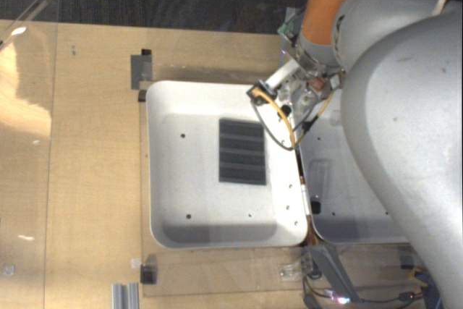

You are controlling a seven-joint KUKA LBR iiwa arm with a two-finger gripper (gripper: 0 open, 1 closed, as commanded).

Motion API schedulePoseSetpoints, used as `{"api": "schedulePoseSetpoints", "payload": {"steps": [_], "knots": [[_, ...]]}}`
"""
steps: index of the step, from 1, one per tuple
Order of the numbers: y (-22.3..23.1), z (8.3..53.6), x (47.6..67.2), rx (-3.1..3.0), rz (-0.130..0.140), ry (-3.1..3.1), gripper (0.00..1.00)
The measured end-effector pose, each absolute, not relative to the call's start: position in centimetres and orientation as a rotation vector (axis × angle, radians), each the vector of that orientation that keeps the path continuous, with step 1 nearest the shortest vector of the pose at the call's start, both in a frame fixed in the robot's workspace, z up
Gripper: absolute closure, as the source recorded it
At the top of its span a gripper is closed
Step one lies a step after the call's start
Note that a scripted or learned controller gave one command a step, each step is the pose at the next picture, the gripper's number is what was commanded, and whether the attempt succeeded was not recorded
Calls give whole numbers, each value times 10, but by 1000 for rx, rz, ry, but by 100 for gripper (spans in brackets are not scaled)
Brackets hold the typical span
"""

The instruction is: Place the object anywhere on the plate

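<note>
Seen from above: two shallow white bins sit side by side on a pale wooden worktop (87, 177). The left bin (173, 177) holds one dark ribbed rectangular object (242, 151), lying flat near its middle. One grey arm (405, 105) with an orange band (325, 0) reaches in from the right, covering much of the right bin (340, 213). Its pincer (278, 94) hangs above the left bin's far right corner, apart from the object; whether it is open cannot be told

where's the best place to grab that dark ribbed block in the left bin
Probably across its two long edges, coming straight down from above. The dark ribbed block lies flat mid-floor in the left bin, clear of the walls, and its narrower width suits the pincer best.
</note>
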State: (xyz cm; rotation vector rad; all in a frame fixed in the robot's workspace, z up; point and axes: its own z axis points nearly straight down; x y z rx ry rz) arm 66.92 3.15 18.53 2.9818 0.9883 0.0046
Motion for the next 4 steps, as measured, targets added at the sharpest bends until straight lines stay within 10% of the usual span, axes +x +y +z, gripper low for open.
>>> {"api": "schedulePoseSetpoints", "payload": {"steps": [1, 2, 3, 4], "knots": [[96, 340, 643, 2931, 12, 1128, 100], [169, 263, 610, 2700, 1, 1607, 100], [228, 211, 652, 2937, 2, 1122, 100], [227, 224, 653, 2940, 11, 1119, 100]]}}
